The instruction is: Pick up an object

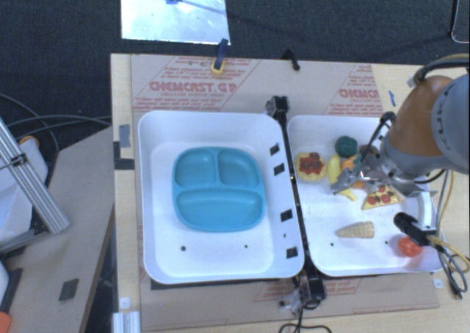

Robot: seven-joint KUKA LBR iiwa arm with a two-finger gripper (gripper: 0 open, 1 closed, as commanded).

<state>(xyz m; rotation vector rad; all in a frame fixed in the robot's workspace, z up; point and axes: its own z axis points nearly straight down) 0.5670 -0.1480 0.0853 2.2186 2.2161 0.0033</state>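
Observation:
My gripper hangs low over the right bin, reaching in from the right. It sits among several toy foods. A yellow banana-like piece lies just to its left, and a small orange piece shows right beneath it. A pizza slice is just to its right. A red and yellow tart lies further left, and a green piece sits above the gripper. Nothing is clearly held.
A tan cone-shaped piece lies near the front of the right bin, and a red tomato sits at its front right corner. The left bin holds a blue divided plate. A black divider separates the bins.

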